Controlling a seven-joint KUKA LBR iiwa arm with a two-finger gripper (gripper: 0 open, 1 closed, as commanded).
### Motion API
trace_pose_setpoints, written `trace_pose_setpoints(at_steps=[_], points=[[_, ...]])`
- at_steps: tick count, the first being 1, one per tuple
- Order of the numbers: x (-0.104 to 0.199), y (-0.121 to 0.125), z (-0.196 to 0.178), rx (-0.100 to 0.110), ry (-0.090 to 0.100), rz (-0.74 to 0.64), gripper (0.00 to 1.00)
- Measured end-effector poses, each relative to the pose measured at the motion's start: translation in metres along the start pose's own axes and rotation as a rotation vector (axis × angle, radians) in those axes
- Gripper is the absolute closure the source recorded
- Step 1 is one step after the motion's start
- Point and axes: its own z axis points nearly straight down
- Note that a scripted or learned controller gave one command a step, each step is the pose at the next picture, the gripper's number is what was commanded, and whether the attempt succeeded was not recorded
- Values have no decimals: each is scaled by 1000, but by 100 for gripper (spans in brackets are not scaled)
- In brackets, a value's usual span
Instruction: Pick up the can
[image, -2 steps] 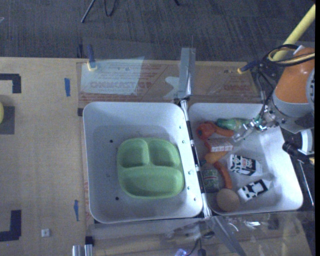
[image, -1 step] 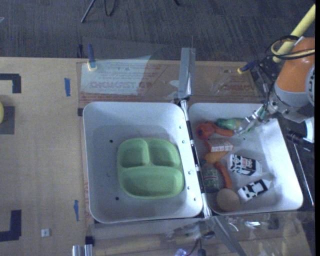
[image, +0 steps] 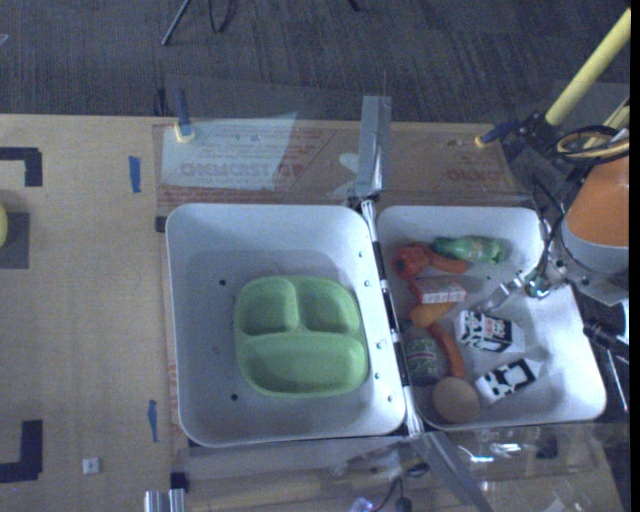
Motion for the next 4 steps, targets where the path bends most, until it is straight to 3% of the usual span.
trace_pose_setpoints(at_steps=[1, 2, 3, 4], points=[[-21, 35, -45, 5, -7, 162, 0], [-26, 70, -3, 17, 13, 262, 0], [-29, 67, -8, 25, 6, 262, 100], [-26, 69, -7, 24, 13, 259, 0]])
